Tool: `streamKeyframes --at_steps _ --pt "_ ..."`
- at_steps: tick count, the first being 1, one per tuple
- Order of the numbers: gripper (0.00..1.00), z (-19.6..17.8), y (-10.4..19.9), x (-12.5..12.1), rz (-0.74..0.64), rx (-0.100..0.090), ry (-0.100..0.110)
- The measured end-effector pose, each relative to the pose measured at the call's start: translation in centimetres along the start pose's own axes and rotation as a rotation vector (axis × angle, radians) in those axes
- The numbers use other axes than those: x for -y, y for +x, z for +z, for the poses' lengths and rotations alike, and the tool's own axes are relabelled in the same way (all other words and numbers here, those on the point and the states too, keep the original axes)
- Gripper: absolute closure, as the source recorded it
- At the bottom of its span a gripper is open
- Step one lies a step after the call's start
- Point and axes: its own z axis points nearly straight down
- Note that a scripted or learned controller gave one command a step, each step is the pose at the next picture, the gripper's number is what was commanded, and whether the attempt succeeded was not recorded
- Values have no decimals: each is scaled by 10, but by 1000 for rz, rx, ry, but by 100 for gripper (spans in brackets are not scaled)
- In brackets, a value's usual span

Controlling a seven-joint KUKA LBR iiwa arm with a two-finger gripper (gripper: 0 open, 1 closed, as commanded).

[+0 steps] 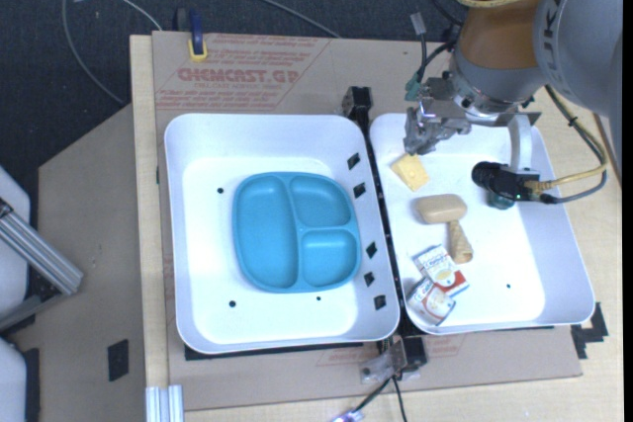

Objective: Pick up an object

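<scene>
My gripper (419,139) hangs low over the back left of the right bin (554,242), its tips just above and behind a pale yellow block (410,173). Nothing shows between the tips. Nearer the front lie a tan wooden mallet-like piece (445,217) and a red and white packet (437,284). The left bin (198,292) holds a blue divided plate (296,230).
A black divider with clips (366,203) runs between the two bins. The right half of the right bin is bare white floor. Cardboard underlies both bins, and cables trail over the dark floor at the back left.
</scene>
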Motion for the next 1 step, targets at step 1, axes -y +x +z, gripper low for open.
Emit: streamKeyframes --at_steps 1 --pt "100 6 62 -17 0 0 1"
